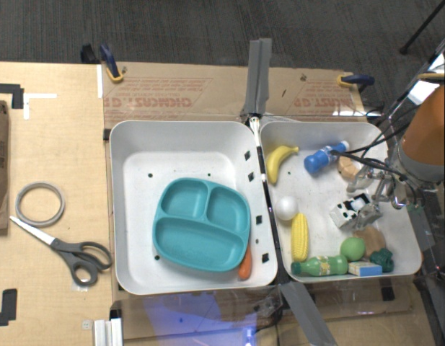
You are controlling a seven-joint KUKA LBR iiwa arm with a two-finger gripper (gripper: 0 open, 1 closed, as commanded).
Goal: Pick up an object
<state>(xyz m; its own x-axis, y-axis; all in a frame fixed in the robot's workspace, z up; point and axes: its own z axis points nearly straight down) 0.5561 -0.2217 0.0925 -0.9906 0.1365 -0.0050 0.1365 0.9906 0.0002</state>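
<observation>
While the gripper (371,202) is hanging low over the right bin (319,193), its grip cannot be judged; a black-and-white toy (350,212) is lying just beside it, apparently unlifted. Outward, a green ball (353,249) and corn cob (299,236) are resting nearer the bin's front. Picking is seemingly not yet done.

Left of the glossy white plastic bin (128,193) with its matt teal plastic tray (202,223), metal-bladed scissors (63,247) lie on smooth wood.
</observation>
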